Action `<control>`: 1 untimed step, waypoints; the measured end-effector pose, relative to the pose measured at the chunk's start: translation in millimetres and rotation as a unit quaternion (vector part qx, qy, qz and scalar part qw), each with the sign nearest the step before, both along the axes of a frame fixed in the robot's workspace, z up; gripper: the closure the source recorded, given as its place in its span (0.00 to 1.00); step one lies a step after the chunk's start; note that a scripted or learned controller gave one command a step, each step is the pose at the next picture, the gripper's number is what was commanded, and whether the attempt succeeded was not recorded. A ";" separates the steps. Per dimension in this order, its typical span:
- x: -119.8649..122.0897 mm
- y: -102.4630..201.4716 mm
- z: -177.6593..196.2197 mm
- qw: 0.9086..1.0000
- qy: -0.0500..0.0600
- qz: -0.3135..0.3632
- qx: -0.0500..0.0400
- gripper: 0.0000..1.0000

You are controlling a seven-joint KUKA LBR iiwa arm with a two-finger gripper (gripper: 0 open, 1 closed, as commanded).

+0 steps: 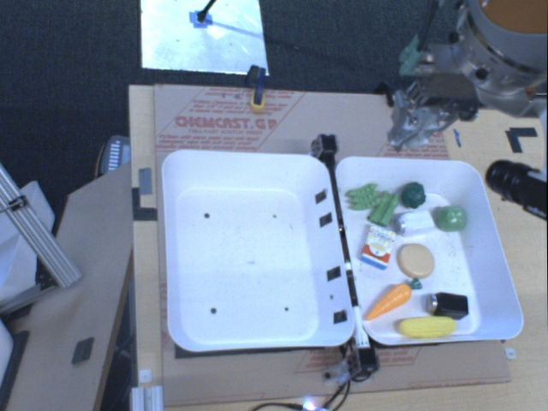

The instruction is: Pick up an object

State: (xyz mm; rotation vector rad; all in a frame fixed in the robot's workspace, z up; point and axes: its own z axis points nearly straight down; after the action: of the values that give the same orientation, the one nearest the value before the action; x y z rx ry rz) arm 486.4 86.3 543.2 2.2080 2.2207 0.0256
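Observation:
The right bin (495, 259) holds several small things: green pea pods (363, 195), a green pickle (384, 208), a dark green round piece (413, 194), a light green ball (449, 218), a white piece (416, 222), a small carton (378, 248), a tan disc (416, 260), a carrot (388, 301), a black block (448, 305) and a yellow corn cob (426, 326). My gripper (412, 134) hangs above the bench just beyond the far rim of the right bin, apart from all of them. Nothing shows in it.
The left bin (174, 229) stands beside the right one, with a black divider strip (338, 229) between them. A shiny metal sheet (204, 24) lies beyond the bench. A yellow-and-blue clamp (256, 88) sits at the bench's far edge.

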 end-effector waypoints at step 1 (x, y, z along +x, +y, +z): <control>-0.6 29.8 -125.5 1.000 0.014 0.000 -0.003 1.00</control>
State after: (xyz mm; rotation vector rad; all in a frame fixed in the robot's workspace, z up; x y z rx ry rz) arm 485.7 116.2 417.7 2.2182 2.2328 -0.0129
